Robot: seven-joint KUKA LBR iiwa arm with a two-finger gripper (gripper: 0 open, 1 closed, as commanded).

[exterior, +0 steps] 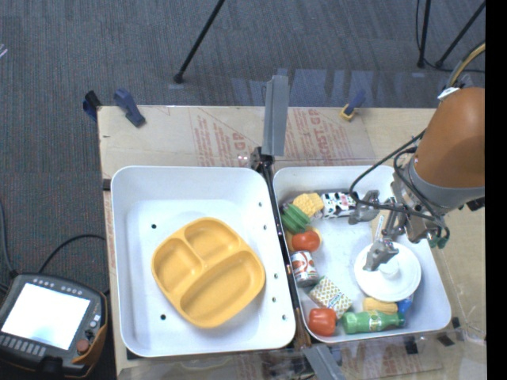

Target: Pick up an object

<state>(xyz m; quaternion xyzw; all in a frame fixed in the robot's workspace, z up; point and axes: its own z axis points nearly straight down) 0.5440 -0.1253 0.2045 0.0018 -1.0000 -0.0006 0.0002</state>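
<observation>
In the camera view, two shallow white bins are seen side by side on a wooden bench (198, 133). The left bin (131, 212) is occupied by a yellow divided tray (207, 270), set near the bin's centre with its long axis running from about 10 o'clock to 4 o'clock. The right bin (436, 291) is crowded with small objects. At the bin's 10 o'clock corner a yellow corn cob (308, 204) is found, with a black-and-white carton (338, 203) just beside it at its 3 o'clock. A green vegetable (294, 218) lies at the corn's 7 o'clock, and a red tomato (306, 241) is placed below it. A small can (303, 267) sits at 6 o'clock from the tomato, close to the bin's left wall. A patterned box (330, 295) lies at the can's 4 o'clock, and a second red tomato (322, 320) is seen at 6 o'clock from the box. A green bottle (373, 321) lies on its side along the bin's front edge, with a yellow piece (380, 305) just above it. A white plate (387, 272) rests toward the bin's 4 o'clock area. The grey arm (451, 145) reaches in from 3 o'clock, and the gripper (383, 253) is positioned over the plate's upper rim. Whether the gripper is wide, narrow or closed on anything cannot be told. A teach pendant (49, 319) lies on the floor at the frame's 7 o'clock corner.
</observation>
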